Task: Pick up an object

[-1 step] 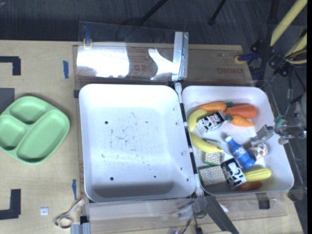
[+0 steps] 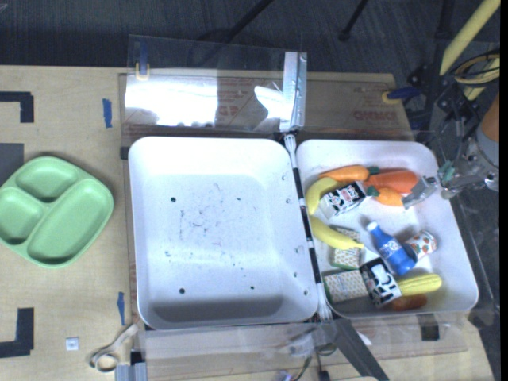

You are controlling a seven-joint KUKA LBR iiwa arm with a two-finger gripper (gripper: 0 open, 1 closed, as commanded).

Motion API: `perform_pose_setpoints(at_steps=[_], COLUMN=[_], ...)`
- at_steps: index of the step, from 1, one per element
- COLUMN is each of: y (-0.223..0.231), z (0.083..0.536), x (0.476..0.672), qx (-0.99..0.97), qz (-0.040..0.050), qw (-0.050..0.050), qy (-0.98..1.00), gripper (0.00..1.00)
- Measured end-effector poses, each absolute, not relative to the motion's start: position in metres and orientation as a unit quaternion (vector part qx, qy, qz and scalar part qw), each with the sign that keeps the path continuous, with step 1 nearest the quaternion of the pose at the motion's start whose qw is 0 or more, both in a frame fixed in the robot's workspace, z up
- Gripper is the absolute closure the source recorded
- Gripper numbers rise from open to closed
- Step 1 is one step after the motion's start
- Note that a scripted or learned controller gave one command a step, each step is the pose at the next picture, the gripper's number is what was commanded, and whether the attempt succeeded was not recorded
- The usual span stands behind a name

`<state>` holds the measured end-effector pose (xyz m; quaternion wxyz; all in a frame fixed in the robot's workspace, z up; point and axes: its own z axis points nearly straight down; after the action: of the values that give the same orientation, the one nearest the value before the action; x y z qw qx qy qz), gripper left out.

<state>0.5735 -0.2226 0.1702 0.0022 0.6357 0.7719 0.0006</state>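
A robot test lab, not a home.

Two white bins point(image 2: 210, 221) sit side by side on a wooden table point(image 2: 55, 109) marked with blue and black tape. A clear plastic sheet point(image 2: 210, 94) stands behind them. Black stand legs point(image 2: 365, 6) and cables point(image 2: 468, 66) cross the dark carpet. The right bin holds toy food, like a plastic banana point(image 2: 321, 213), and a green divided plate point(image 2: 51, 210) lies on the left.

Wooden bench point(image 2: 71, 94) bearing two shallow white bins side by side: left bin point(image 2: 151, 161) and right bin point(image 2: 460, 252). A green divided plate point(image 2: 52, 209) rests at the bench's left edge, with a clear plastic panel point(image 2: 210, 94) behind the bins.
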Motion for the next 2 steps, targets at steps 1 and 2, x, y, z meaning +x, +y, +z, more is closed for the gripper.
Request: perform_pose_setpoints(at_steps=[1, 2], y=[-0.223, -0.223], z=[0.170, 0.181], x=[0.574, 0.575], qx=[0.636, 0.636], qz=[0.0006, 0.0016], qw=[0.002, 0.005], qy=[0.772, 0.772], gripper=[0.00, 1.00])
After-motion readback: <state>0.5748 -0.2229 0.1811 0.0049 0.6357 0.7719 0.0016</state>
